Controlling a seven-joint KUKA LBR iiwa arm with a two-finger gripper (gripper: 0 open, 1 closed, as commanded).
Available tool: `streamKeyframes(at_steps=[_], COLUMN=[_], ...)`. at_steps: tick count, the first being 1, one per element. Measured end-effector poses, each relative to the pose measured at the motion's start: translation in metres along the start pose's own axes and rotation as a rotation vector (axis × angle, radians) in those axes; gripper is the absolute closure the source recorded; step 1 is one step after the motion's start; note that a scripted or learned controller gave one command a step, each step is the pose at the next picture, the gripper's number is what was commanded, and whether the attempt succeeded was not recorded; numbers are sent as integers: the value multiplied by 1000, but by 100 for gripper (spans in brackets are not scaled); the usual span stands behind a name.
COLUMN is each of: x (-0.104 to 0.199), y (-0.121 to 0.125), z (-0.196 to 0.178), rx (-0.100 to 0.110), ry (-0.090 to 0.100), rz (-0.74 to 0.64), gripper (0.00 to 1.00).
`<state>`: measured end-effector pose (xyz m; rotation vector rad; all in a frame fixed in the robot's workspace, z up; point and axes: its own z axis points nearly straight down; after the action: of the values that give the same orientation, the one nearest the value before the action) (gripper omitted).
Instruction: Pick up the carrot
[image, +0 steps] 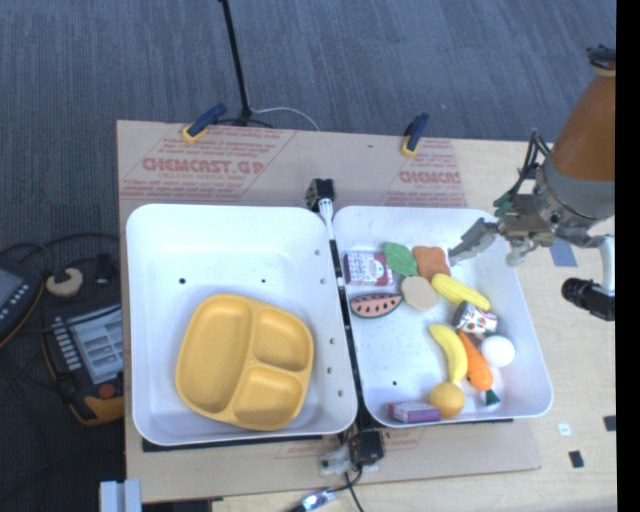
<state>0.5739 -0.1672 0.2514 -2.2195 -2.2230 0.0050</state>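
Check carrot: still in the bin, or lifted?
In the bin. The carrot lies among the toys at the right bin's near end, beside a banana; the gripper is apart, up near the far rim.

arm (592, 110): cut by right edge | carrot (479, 369): partly under egg (497, 351)

— Where does the camera sit?
— Fixed above the worktop (480, 160), looking down at a slant, far enough to take in both bins (230, 230); the arm (590, 140) enters from the right.
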Motion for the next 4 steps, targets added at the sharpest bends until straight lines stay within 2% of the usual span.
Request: streamKeyframes(at_steps=[1,2,3,4], x=[5,-44,-43,25], y=[-53,-85,-82,-73], z=[127,162,150,92], rx=[-8,-13,-21,-5], ry=[5,1,-2,1], rz=[-240,-574,-572,-411], gripper=[0,0,100,100])
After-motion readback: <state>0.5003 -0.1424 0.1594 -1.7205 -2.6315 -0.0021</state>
